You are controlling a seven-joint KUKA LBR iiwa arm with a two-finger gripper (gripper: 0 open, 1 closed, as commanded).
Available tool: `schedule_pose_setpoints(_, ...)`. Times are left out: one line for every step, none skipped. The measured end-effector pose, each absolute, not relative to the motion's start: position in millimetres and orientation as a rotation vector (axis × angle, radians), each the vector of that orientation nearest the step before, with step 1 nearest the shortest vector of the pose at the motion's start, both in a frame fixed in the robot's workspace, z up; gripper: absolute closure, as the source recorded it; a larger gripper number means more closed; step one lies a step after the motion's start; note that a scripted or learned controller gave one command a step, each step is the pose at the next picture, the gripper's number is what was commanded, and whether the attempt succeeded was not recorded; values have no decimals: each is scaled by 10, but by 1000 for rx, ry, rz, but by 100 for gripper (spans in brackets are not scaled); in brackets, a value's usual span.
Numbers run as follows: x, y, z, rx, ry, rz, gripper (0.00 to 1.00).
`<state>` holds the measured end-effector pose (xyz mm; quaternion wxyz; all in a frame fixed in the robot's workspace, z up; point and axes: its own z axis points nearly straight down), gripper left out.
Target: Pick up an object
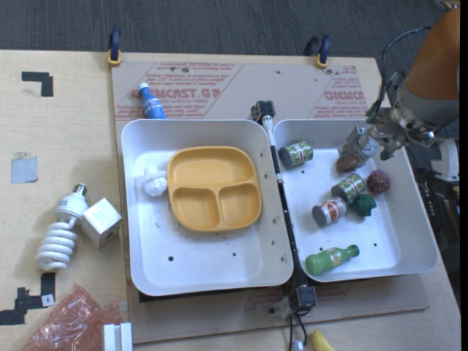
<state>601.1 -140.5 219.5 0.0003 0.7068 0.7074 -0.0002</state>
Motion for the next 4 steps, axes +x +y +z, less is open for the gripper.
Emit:
schedule_pose_setpoints(5845, -927, 996, 2222, 2221, -1, 0)
schedule_pose_setpoints(5394, -1285, 1111, 2223, 2220, 0, 0)
schedule_pose_setpoints(6575, -1858, 952, 2243, 2251, -4, 0)
schedule_pose_setpoints(6562, -1872, 1027, 2241, 2251, -11, 100)
